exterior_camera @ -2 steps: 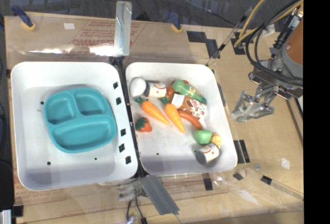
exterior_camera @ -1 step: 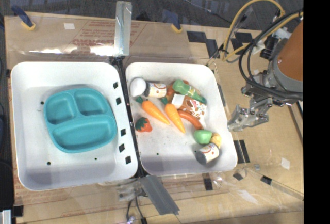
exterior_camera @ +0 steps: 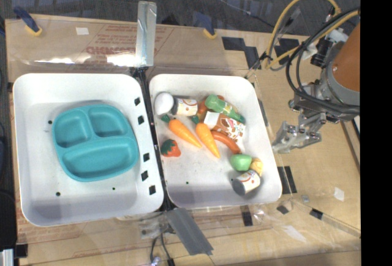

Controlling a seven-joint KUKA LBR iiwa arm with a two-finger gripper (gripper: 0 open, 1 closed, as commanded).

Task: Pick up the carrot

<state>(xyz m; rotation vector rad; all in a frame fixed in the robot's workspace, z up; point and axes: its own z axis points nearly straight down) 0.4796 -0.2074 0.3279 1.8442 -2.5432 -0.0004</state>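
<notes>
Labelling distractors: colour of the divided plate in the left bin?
Teal plate, camera view.

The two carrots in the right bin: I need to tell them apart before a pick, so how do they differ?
The left carrot lies nearer the strawberry, with bare bin floor along its lower side. The right carrot lies against the crowded pile, touching the red pepper. Both are orange, tapered, and point down and to the right.

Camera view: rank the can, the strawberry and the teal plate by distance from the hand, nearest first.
The hand sits outside the right bin, past its right wall.
1. Can: right bin, front right corner, nearest.
2. Strawberry: right bin, by its left wall.
3. Teal plate: left bin, farthest.
</notes>
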